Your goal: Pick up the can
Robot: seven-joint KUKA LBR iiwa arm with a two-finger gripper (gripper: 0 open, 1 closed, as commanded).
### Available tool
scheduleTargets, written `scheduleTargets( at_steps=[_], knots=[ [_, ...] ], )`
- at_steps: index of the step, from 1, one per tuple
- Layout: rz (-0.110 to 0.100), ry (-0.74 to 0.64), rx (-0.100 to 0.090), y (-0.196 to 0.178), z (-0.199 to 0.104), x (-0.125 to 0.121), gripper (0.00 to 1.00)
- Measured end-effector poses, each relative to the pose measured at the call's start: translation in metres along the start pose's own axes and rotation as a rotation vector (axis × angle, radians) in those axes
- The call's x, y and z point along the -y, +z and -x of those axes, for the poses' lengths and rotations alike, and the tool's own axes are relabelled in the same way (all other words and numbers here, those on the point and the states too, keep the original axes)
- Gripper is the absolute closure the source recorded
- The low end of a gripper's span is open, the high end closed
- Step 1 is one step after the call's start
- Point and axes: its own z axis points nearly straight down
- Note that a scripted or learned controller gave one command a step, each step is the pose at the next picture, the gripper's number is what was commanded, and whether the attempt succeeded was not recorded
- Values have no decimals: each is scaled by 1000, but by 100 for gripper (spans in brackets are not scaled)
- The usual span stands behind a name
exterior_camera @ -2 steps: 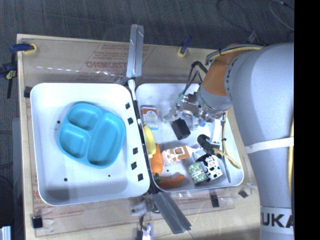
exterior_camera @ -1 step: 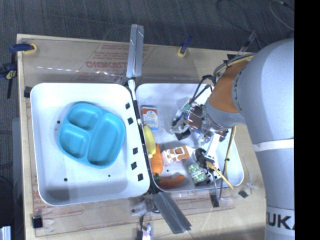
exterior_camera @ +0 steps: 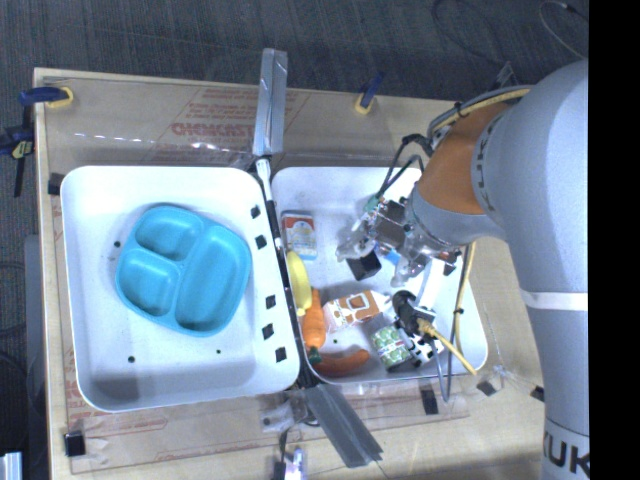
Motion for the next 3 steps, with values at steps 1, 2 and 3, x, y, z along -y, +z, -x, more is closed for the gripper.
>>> scheduleTargets(
  at_steps=[1, 2, 3],
  knots=[
    [0, 78, 1, 55, 5, -29, 0],
    [-4, 72, 1, 46, 4, -28, 100],
    [-4, 72, 1, 46, 4, -28, 0]
  ],
)
